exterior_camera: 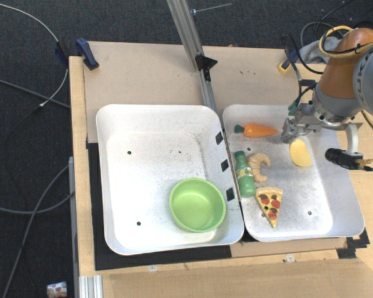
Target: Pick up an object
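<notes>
The gripper (294, 131) hangs low over the right bin (336, 228), between the carrot (259, 130) and the lemon (301, 153); whether it grips anything cannot be made out. The carrot lies crosswise near the bin's far rim, green top pointing left. The lemon's upper end sits just under the gripper. A bottle (244, 173), croissant (258, 162) and pizza (270, 203) lie nearer. A bowl (197, 204) rests in the left bin (143, 123).

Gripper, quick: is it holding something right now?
Gripper: cannot be told from this view. It sits low in the right bin, between the carrot and the yellow piece.
</notes>
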### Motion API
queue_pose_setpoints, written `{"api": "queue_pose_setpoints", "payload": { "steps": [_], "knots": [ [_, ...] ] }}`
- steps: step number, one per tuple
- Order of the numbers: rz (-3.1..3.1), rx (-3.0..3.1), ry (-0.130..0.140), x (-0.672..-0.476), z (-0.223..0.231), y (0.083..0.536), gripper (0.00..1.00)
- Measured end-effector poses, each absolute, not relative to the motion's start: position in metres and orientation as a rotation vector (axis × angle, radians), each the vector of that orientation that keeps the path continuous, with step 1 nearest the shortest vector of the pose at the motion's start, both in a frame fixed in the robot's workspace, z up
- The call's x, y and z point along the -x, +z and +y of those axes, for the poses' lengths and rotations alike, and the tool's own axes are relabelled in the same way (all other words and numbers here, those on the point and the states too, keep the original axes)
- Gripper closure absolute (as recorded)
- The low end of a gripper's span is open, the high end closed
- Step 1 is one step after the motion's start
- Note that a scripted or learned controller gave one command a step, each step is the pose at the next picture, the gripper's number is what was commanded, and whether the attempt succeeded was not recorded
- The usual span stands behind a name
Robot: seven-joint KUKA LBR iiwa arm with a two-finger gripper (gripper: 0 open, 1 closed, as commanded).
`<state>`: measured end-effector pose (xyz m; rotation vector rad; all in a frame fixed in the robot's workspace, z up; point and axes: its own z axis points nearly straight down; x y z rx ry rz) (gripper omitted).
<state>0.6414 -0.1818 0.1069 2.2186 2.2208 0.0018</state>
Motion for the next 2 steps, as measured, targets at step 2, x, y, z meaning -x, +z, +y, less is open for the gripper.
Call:
{"api": "queue_pose_setpoints", "payload": {
  "steps": [2],
  "knots": [
    [2.219,-2.218,0.005,-0.644,-0.177,0.219,1.00]
  ]
}}
